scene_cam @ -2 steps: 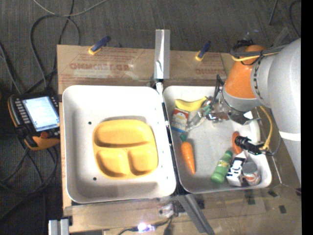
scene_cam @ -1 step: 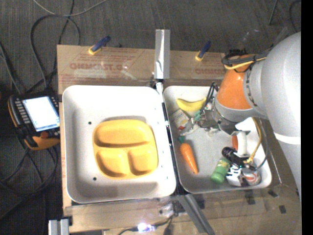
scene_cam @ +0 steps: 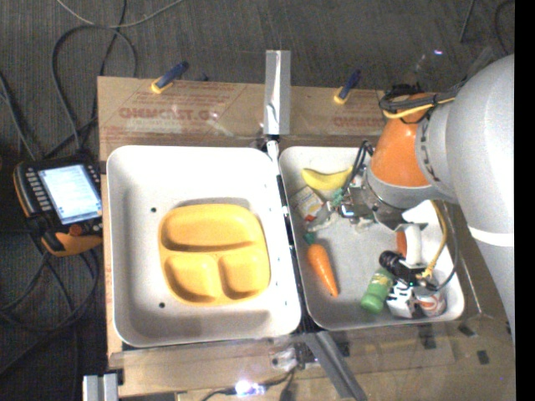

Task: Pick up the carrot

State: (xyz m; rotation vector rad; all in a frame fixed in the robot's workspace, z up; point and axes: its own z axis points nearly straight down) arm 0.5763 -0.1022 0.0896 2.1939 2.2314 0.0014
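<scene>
Found the grey two-finger claw (scene_cam: 356, 204) low beside a curved yellow banana (scene_cam: 324, 177), opening impossible to tell, with the tapered orange carrot (scene_cam: 323, 268) lying loose just front-left, seemingly awaiting alignment.

One fixed overhead view, slanted down on both white bins (scene_cam: 125, 224), arm (scene_cam: 468, 157) from right.
</scene>
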